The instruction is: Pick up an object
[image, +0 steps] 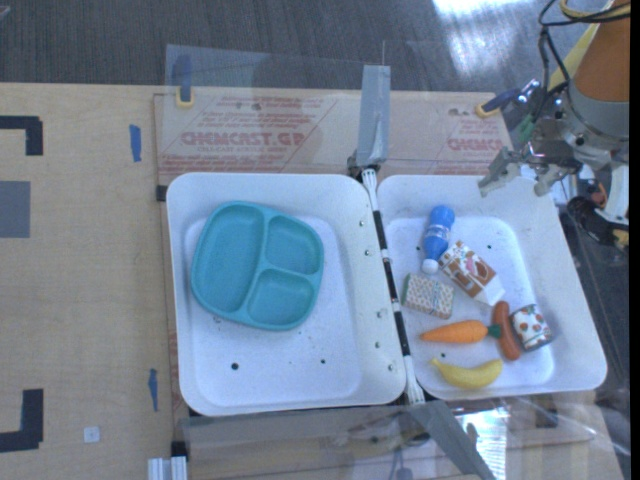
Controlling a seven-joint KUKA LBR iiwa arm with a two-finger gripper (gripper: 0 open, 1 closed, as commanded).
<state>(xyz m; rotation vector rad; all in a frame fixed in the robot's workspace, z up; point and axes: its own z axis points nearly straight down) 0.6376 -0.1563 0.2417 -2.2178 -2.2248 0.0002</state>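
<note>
White bins (265, 393): two, holding one plate (257, 265), seven toys.

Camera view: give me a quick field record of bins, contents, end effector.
left bin: teal divided plate
right bin: blue bottle, small carton, cracker, carrot, banana, sausage, patterned cup
end effector: above the right bin's far right corner, fingers spread, nothing between them
pick status: not yet started
</note>
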